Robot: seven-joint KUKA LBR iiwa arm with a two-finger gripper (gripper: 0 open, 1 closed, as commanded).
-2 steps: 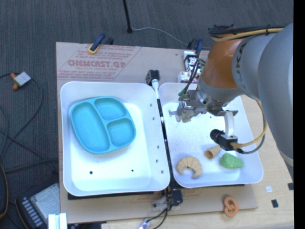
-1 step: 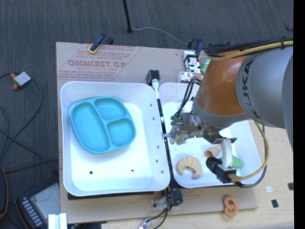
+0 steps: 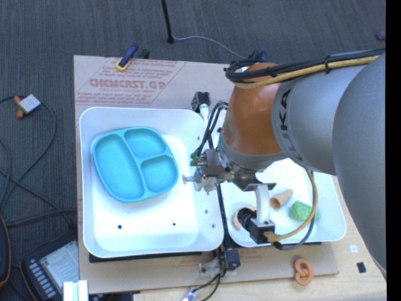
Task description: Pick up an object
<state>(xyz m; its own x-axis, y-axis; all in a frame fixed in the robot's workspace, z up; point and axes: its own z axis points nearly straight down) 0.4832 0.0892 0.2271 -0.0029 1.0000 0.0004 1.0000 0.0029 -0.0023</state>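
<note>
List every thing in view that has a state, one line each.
Blue divided plate: right way up, flat in the left bin.
Cone: on its side in the right bin.
Green lump: resting in the right bin, beside the cone.
Orange ring: flat on the bench, outside both bins.
Gripper: down at the divide between the bins, not seen holding anything.

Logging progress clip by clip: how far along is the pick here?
Done: nothing looks lifted. The cone, green item and blue plate all lie in their bins. In hand: the arm hangs low over the left side of the right bin, beside a tan ring. Left: a visible grasp and a lift.
</note>
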